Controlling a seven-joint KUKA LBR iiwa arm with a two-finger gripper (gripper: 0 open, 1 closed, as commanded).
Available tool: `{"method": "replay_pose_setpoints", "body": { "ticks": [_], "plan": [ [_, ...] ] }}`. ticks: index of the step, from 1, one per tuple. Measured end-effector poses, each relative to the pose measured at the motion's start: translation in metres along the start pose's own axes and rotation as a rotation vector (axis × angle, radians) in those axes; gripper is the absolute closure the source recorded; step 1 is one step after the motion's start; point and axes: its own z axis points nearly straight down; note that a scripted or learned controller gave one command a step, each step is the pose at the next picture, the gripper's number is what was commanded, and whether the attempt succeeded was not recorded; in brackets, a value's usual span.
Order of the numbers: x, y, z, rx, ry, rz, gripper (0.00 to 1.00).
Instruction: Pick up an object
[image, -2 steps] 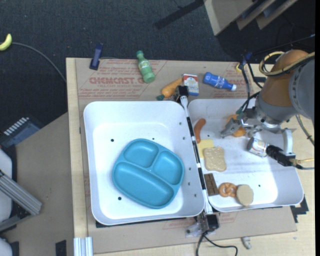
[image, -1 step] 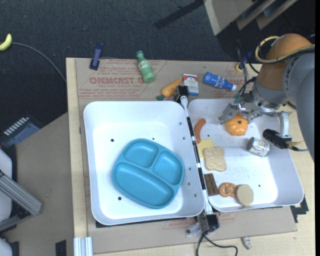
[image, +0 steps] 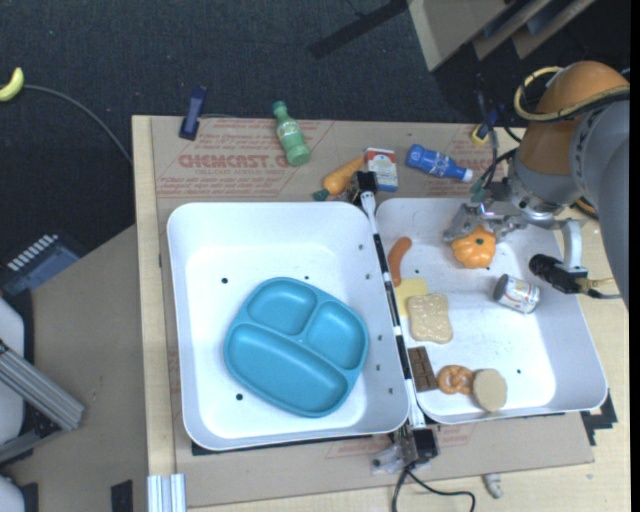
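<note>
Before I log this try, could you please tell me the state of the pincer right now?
Pincer: down at the orange pumpkin in the right bin; open or shut, or any hold, cannot be told.

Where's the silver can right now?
The silver can lies on its side in the right bin, toward its right half, just below and right of the orange pumpkin that sits under the gripper.
</note>
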Motion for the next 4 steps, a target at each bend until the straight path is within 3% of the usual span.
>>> {"method": "replay_pose_setpoints", "body": {
  "ticks": [1, 2, 3, 4],
  "plan": [
    [0.033, -0.048, -0.028, 0.005, 0.004, 0.002, 1.0],
    [0.022, -0.06, -0.002, 0.007, 0.003, 0.002, 1.0],
    [0.094, -0.04, -0.09, 0.002, 0.003, 0.001, 1.0],
    [0.139, -0.091, -0.092, 0.007, 0.004, 0.001, 1.0]
  ]
}}
